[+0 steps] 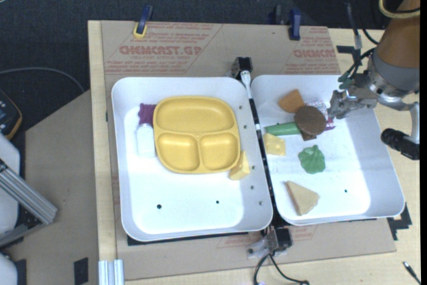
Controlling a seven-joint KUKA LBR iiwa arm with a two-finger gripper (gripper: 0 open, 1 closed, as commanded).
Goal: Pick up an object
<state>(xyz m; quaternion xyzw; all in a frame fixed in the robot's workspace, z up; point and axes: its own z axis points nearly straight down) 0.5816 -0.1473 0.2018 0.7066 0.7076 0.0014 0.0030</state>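
2 bins [133,143], 1 yellow tray [197,133], 3 cheese pcs [301,197]; claw [337,105] grip state unclear.

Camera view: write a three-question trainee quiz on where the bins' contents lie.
1. True or false: the yellow divided tray lies in the right bin.
2. Which item lies nearest the tool? A) brown round piece B) tan wedge C) white bottle
3. Fill in: the green leafy piece lies in the ___ bin.

Key: 1 false; 2 A; 3 right.
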